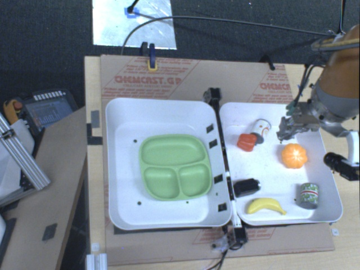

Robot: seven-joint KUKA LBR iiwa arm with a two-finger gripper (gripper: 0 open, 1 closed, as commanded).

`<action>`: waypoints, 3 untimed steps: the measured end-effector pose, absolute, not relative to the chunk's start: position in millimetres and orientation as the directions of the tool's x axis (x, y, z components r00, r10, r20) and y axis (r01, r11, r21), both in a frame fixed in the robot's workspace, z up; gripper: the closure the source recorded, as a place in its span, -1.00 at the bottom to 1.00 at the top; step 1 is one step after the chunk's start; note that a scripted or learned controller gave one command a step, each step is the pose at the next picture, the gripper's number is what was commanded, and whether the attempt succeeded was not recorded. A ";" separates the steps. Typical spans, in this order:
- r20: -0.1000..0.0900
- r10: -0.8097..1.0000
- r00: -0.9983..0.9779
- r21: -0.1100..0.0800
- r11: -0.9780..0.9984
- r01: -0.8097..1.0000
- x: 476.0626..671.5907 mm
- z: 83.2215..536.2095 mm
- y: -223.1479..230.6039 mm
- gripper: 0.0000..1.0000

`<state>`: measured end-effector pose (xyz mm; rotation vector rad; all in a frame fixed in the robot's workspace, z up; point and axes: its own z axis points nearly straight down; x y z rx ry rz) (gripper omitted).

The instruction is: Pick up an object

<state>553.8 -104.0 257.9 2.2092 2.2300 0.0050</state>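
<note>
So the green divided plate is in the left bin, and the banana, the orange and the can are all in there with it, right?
Not quite. The green divided plate is in the left bin, but the camera view shows the banana, the orange and the can lying in the right bin, not beside the plate.

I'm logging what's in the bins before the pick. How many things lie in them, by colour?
Green: 1, the divided tray in the left bin
Orange: 1, round fruit
Yellow: 1, banana
Red: 1, small piece
Black: 1, small block
Patterned can: 1
White item: 1
Total: 7
</note>
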 end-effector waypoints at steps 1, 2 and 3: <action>0.002 1.000 -0.009 0.002 0.009 1.000 554.5 252.8 -53.2 1.00; 0.002 1.000 -0.010 0.003 0.010 1.000 569.5 256.7 0.1 1.00; 0.001 1.000 -0.009 0.000 0.009 1.000 576.4 236.8 52.2 1.00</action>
